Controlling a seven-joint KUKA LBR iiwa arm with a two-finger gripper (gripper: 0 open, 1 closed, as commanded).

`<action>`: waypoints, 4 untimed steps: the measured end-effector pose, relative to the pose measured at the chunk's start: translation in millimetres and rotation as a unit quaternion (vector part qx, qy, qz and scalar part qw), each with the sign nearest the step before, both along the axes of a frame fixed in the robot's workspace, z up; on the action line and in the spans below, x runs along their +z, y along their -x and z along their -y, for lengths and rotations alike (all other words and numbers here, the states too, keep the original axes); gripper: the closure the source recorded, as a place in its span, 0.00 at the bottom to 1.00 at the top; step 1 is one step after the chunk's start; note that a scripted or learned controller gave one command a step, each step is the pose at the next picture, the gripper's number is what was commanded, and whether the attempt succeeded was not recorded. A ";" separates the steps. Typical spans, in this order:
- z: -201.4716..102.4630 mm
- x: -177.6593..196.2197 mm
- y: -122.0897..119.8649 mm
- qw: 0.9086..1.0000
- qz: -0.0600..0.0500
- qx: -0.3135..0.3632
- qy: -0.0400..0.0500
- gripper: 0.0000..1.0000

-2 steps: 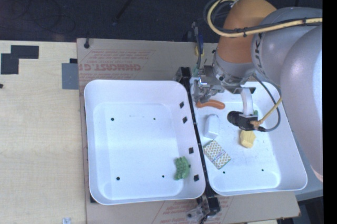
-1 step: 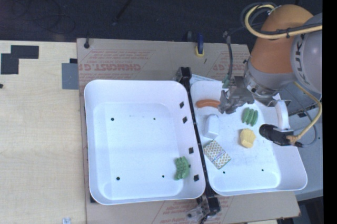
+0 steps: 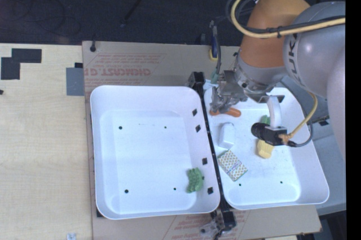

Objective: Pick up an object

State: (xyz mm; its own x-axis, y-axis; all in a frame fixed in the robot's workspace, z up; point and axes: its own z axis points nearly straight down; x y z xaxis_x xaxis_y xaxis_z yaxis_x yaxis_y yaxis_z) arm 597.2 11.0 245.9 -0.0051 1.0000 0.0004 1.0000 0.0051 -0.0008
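Several small things lie in the right bin (image 3: 304, 191), and the one nearest the tool (image 3: 224, 102) is an orange object (image 3: 230, 112), slim and elongated, resting on the bin floor close to the dividing wall between the two bins. The tool hangs low over the upper left corner of that bin, right above or against the orange piece, and whether it is spread or closed I cannot tell, nor whether anything sits in it. The orange piece looks like a small plastic toy, so probably light, stiff and fairly smooth; a pinch across its narrow width near the middle seems the safest hold, since a grip at one tip could let it swivel or squirt out. Its long axis runs roughly left to right across the view, with one end reaching toward the divider and the other toward the middle of the bin; which end is its front is too small to tell. Just below it lies a white block (image 3: 227, 134), near that a patterned flat piece (image 3: 232, 165), and further right a yellow object (image 3: 264, 148) beside a black part of the arm's fittings (image 3: 265, 131). The white block would likely be rigid and easy to clamp across its short sides. A green lumpy thing (image 3: 195, 179) sits in the left bin (image 3: 101, 148), near its lower right corner, well apart from the tool.
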 end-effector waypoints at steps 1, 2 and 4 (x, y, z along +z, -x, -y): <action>10.2 13.3 50.6 1.000 -0.003 -0.004 0.000 1.00; -55.9 75.6 24.1 1.000 0.002 0.000 0.000 1.00; -82.8 25.6 -45.0 1.000 0.001 -0.001 0.001 1.00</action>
State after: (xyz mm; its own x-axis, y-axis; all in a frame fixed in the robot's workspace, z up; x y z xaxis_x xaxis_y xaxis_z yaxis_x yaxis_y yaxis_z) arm 642.3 93.8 271.5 -0.0037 1.0000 -0.0010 1.0000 0.0037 0.0019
